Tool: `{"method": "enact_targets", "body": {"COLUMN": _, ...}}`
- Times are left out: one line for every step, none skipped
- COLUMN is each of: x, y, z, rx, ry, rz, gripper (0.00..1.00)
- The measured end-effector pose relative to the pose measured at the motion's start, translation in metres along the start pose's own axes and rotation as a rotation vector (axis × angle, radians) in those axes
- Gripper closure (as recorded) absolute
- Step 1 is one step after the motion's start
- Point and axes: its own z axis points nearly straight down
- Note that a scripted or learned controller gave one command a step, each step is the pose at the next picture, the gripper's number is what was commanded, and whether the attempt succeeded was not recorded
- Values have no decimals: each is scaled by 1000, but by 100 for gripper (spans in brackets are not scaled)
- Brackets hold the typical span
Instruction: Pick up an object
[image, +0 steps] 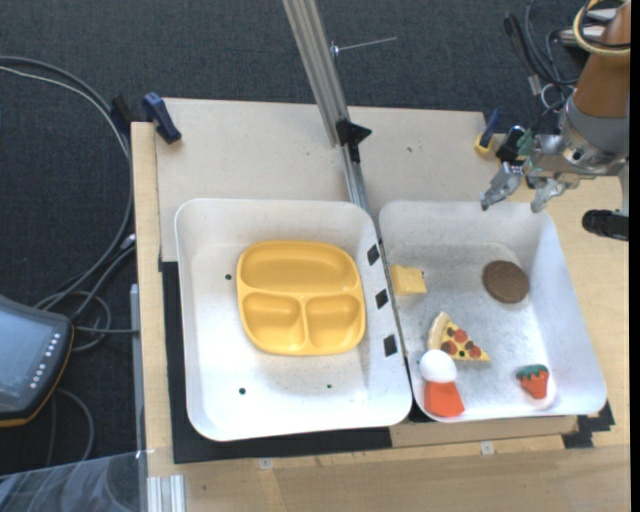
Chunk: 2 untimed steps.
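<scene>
Right white bin (560, 300), 5 items: round brown disc (506, 281), flat on the floor nearest the back wall; pale yellow square block (407, 279) against the left wall; toy pizza slice (458, 341) mid-floor; white ball on an orange base (439, 382) at the front rim; small red-orange strawberry-like toy (535, 381) at the front right.

Jaws (520, 194): spread, nothing between them, poised above the bin's back rim, the brown disc below and well apart.

Left white bin (205, 300): 1 yellow 3-compartment plastic tray (299, 296).

No legible writing.
</scene>
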Motion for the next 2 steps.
{"method": "enact_targets", "body": {"x": 0, "y": 0, "z": 0, "rx": 0, "ry": -1, "rz": 0, "gripper": 0}}
{"method": "enact_targets", "body": {"x": -6, "y": -7, "z": 49, "rx": 4, "ry": 1, "rz": 2, "gripper": 0}}
